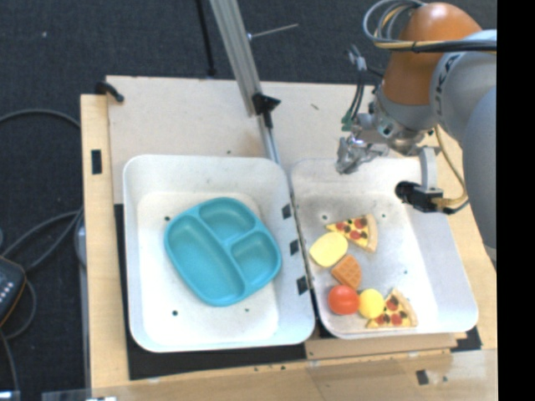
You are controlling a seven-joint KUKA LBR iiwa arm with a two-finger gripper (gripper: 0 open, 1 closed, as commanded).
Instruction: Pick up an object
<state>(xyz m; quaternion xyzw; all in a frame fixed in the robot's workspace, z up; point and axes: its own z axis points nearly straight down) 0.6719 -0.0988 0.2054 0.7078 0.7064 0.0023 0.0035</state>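
My gripper (349, 159) hangs over the far left corner of the right bin (435, 257), with nothing visible between its fingers. Well below it in that bin lie a pizza slice (355, 230), a pale yellow piece (328, 248), a brown waffle-like piece (346, 271), a red tomato (342, 300), a small yellow piece (371, 304) and a second pizza slice (396, 310). All of them rest on the bin floor, apart from the gripper.
The left bin (142, 224) holds a blue divided plate (222, 250). A slanted metal pole (241, 53) rises behind the bins, ending near the gap between them. The grey arm (451, 65) comes in from the upper right.
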